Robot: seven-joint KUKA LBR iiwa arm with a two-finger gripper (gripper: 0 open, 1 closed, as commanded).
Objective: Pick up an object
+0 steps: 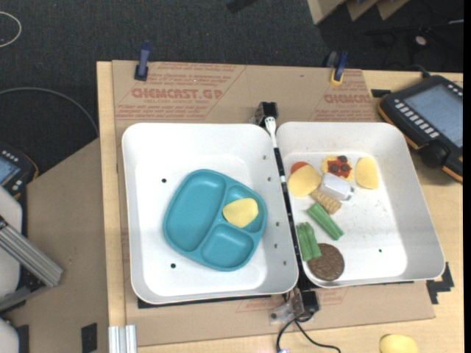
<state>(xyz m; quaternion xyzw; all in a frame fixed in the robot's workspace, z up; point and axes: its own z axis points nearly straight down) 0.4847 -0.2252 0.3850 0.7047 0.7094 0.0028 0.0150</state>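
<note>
Divided plate in left bin

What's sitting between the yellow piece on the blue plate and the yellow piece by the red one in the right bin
In the camera view, part of the blue plate, the two bins' adjoining rims and bare white floor.

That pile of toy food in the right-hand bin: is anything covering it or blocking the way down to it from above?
Nothing visible lies over the toy food. The right bin is open on top, and the pieces sit bunched toward its left side, several touching, near the wall shared with the left bin.
</note>
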